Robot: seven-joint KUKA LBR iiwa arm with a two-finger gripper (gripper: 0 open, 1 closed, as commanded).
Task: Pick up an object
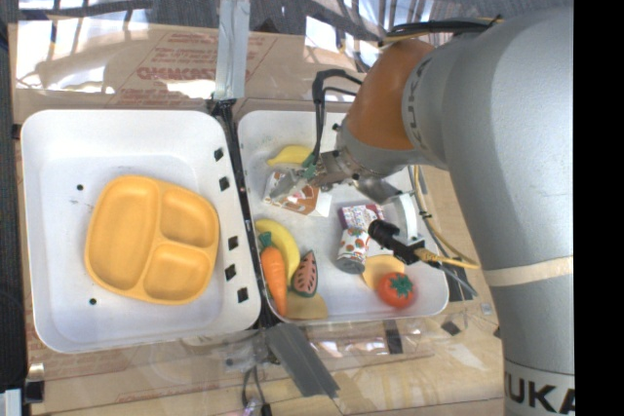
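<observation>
My gripper (314, 170) hangs low over the back of the right bin (429, 302), under the orange wrist band. It sits right above a crinkled snack packet (292, 193) and beside a yellow toy piece (291, 154); whether it touches either is hidden by the arm. Toward the front of that bin lie a banana (278, 236), a carrot (274, 276), a watermelon slice (306, 274), a printed can (352, 249), a small purple box (360, 213) and a red tomato (396, 289) on a yellow wedge (380, 268).
The left bin (58, 151) holds a yellow divided plate (151, 239). A black divider (237, 209) runs between the bins. The grey arm covers the right bin's right side, and cables (444, 258) trail over that rim.
</observation>
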